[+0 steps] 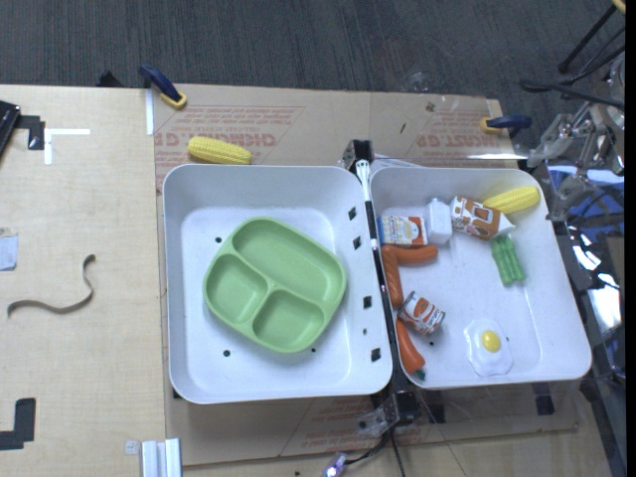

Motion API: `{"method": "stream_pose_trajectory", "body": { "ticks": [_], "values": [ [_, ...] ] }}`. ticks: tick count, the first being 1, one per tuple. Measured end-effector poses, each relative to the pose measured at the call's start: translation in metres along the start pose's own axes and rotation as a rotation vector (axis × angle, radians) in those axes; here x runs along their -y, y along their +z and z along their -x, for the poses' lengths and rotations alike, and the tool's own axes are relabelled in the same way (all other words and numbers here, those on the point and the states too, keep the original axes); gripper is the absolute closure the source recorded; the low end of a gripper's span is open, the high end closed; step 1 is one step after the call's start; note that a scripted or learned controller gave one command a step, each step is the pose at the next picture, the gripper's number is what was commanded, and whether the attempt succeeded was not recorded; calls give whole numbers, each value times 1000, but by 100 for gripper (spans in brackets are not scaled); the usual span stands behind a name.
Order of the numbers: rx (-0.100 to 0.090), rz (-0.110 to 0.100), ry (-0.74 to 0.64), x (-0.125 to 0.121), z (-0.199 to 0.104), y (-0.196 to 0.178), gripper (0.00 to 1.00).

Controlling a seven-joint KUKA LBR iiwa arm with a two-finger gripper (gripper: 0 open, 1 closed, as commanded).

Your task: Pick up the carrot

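While carrot (409, 351) lies by right bin's (542, 311) left wall, pincer (574, 143) hangs outside far-right corner; grip state unreadable.

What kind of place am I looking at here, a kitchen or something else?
Probably a robot test bench, not a kitchen: two shallow white plastic bins clamped onto cardboard, plastic toy food such as a fried egg, and a green divided plate.

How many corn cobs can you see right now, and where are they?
2. One corn cob lies on the cardboard outside the bins, just beyond the left bin. The other corn cob lies in the right bin's far right corner. None appear hidden.
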State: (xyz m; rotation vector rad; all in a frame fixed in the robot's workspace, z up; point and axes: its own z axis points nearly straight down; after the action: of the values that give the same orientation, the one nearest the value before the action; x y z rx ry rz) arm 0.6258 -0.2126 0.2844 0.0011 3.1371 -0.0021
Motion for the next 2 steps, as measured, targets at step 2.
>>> {"method": "stream_pose_trajectory", "body": {
  "ticks": [2],
  "values": [
    [-2, 1, -239, -33, -127, 192, 0]
  ]
}}
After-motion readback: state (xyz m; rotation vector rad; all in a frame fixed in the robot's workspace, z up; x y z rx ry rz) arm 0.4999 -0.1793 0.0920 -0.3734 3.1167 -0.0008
